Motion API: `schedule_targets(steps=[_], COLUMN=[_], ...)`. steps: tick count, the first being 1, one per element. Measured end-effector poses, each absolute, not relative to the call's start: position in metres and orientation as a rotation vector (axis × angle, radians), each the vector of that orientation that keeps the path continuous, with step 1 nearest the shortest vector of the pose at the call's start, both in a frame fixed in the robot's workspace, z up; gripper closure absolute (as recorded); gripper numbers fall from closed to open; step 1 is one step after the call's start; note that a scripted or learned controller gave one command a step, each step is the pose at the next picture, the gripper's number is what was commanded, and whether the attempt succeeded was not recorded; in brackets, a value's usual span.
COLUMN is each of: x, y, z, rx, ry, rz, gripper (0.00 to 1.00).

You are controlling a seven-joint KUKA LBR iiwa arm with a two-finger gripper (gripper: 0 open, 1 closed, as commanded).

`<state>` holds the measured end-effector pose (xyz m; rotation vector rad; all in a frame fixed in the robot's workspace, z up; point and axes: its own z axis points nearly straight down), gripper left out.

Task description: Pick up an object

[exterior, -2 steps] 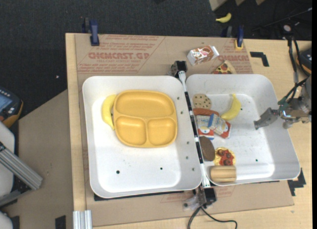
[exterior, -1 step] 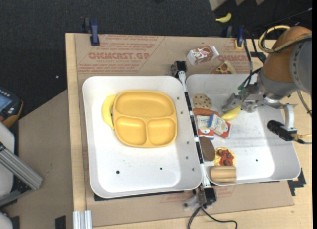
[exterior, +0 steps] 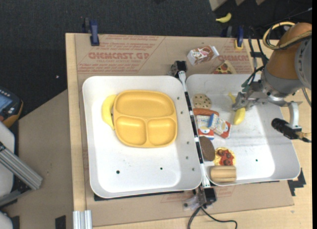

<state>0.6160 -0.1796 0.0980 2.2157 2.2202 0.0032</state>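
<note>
Over the right-hand bin (exterior: 277,171) the grey arm leans in from the side, its orange band bright above the wrist, and the gripper (exterior: 241,105) sits low near the bin's upper middle. A small yellow piece, banana-like (exterior: 239,116), lies right at the fingertips; from where I stand I cannot tell whether the fingers are spread or closed, nor whether they have it or merely touch it. Just left of it, along the bin's inner wall, are a speckled cookie (exterior: 200,100), a red-and-white packet (exterior: 212,125), a dark brown oval (exterior: 206,149), a red item on a yellow backing (exterior: 225,157) and a tan roll (exterior: 223,174). The left bin (exterior: 99,168) carries a yellow divided tray (exterior: 145,118) and little else.

To my eye the pick is at the grasping stage, with the yellow piece as the likely target. The next move would call for a firm close on it and a straight lift, clear of the packet nearby.
</note>
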Motion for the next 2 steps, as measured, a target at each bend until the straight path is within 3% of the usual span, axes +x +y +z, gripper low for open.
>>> schedule_targets(steps=[1,2], x=[0.602,0.653], y=[-0.114,-0.034], z=[0.087,0.193], rx=[2.214,2.203], ry=[2.223,2.225], rz=[0.001,0.020], gripper=[1.00,1.00])
